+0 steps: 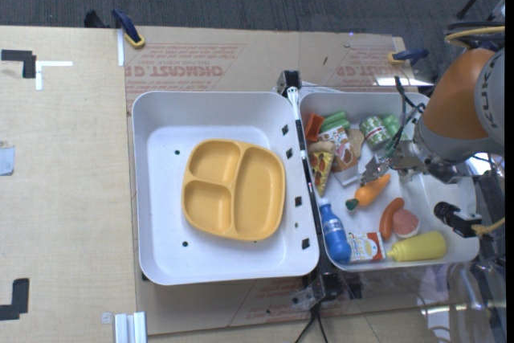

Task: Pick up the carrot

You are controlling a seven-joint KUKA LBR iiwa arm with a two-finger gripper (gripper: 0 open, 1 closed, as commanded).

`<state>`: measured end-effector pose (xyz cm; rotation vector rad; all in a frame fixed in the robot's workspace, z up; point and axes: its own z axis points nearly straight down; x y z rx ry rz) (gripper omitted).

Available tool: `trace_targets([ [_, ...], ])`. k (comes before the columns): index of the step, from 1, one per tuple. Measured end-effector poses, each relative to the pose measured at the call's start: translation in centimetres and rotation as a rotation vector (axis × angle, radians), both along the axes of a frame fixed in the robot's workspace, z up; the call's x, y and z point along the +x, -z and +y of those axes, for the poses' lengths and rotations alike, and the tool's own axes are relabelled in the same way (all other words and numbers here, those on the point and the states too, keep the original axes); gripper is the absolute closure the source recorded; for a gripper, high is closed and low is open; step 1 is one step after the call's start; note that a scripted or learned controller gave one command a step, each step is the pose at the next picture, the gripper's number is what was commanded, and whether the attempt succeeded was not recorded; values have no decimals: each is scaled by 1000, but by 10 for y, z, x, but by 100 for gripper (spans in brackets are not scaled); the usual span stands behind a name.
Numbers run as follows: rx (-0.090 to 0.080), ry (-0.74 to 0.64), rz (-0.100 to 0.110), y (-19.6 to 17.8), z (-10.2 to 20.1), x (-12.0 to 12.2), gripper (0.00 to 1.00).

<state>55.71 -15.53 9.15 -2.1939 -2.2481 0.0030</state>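
Note:
The carrot (372, 192) is orange with a small green stalk end pointing lower left. It lies in the middle of the right bin (458, 197). My gripper (376, 170) hangs right over the carrot's upper right end, touching it or just above it. The grey arm with its orange band (458, 96) comes in from the right, above the bin's far right part. The carrot rests on the bin floor.
Around the carrot lie a pizza slice (323, 165), a snack bag (347, 149), a green can (374, 131), a sausage (391, 217), a blue bottle (333, 230) and a yellow bottle (416, 247). The left bin (152, 173) holds a yellow divided plate (234, 190).

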Motion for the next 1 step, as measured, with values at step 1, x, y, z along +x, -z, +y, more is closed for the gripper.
trace_targets([
  [1,-1,4,0,-9,-1,1,100],
])
